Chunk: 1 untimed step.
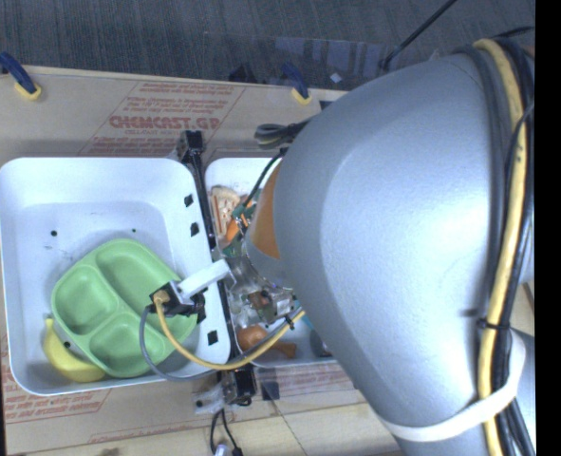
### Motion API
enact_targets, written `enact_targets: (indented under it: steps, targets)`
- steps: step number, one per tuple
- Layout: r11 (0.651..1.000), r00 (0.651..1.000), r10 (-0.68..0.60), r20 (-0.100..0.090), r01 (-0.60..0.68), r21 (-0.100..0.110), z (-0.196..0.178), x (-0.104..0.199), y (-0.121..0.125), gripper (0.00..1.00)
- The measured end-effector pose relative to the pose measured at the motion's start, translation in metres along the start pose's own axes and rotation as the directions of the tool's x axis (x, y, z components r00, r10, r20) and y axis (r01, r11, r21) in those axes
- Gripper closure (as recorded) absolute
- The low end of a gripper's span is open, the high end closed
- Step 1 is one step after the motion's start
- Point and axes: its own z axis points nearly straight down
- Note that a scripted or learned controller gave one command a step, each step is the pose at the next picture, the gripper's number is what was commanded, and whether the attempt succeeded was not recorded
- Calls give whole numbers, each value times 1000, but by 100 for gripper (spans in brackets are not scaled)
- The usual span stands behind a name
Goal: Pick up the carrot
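The big grey arm (394, 255) swings in from the right and covers most of the right bin (225, 174), its orange band (266, 221) just peeking out where the wrist drops toward the divider between the two bins. The hand (252, 297) is down low in the right bin, close against its left wall, half buried in cables and its own metal bracket; from where I stand I cannot tell whether it is grasping anything or hanging loose. A white bracket with a yellow cable (180, 345) sticks out from the wrist across the divider, hanging over the left bin (33, 188). Something orange and rounded, probably the carrot (253, 334), lies in the right bin just below the hand, toward the near wall; whether the two touch I can't make out. In the left bin sits a green divided plate (104, 297), with a yellow banana (66, 361) tucked under its near-left edge. Both bins rest on the cardboard-covered counter (166, 112).
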Motion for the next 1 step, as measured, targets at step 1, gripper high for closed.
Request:
enact_targets:
  steps: [1]
  targets:
    - [999,1000,25,-1,-25,20,-44,16,-61,100]
